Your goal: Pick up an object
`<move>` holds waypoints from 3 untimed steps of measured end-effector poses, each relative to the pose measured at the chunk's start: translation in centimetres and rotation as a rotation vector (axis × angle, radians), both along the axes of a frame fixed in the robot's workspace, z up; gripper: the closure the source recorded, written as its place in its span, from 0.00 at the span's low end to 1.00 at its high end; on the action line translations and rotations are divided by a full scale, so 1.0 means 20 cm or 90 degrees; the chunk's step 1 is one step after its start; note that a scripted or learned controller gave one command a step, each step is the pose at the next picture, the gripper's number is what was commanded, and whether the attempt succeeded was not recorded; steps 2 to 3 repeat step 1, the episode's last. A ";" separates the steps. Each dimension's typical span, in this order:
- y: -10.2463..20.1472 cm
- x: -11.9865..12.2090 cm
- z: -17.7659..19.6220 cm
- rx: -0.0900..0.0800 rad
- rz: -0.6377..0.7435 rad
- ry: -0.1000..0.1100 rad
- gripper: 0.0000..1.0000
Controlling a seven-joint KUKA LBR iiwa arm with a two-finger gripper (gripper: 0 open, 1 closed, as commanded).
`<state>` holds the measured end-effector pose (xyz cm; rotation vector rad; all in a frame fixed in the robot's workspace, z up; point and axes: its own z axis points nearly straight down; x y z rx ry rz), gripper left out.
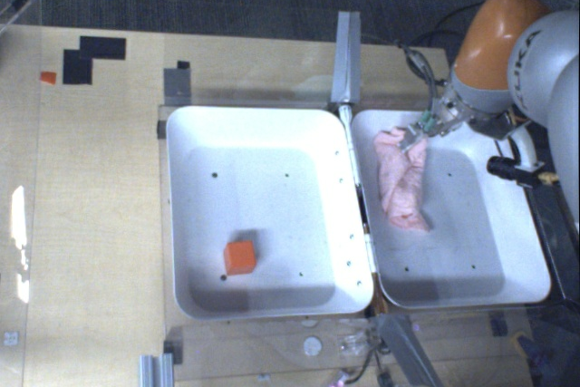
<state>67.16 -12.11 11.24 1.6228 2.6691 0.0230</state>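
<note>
Seemingly the pick is only partway: in the camera view the gripper point(424, 128) sits at the upper end of the pink cloth point(402, 179), which lies along the left side of the right bin point(471, 285). Whether it grips the cloth I cannot tell. An orange block point(240, 257) rests untouched in the left bin point(263, 299). Lifting remains.

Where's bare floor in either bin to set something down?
Left bin: bare all around the orange block near its front. Right bin: front half and right side free. Crowded at its back left, where the pink cloth lies under the claw.
</note>
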 end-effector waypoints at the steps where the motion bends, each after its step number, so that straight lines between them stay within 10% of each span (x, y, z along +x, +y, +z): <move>1: 0.30 0.00 0.39 -0.005 0.151 0.005 1.00; 3: 0.30 0.00 0.39 -0.005 0.151 0.005 1.00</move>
